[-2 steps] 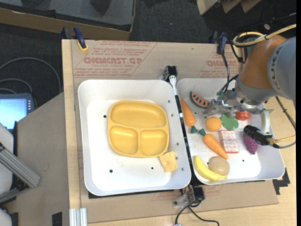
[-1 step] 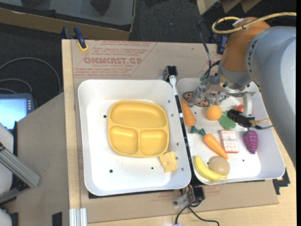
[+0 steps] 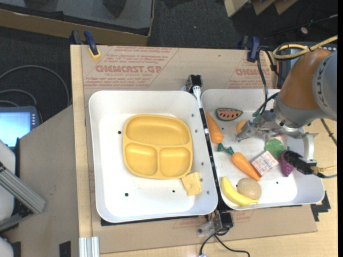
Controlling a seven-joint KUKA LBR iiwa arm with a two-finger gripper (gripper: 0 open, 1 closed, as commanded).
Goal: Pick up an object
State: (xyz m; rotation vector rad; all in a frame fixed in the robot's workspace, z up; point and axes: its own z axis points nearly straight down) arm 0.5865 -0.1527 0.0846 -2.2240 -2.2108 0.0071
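Hovering arm: gripper low over right bin
Fingers: can't tell if open or closed
Nearby: carrot just below; watermelon slice to its left
Left bin: yellow tray, cheese wedge

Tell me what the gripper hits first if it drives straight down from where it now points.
Probably the bare floor of the right white bin beside the small orange piece; the gripper hangs there, but depth is unclear.

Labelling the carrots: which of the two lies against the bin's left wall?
The plain orange carrot, just below the watermelon slice. The other carrot, with a green top, lies mid-bin beside the banana.
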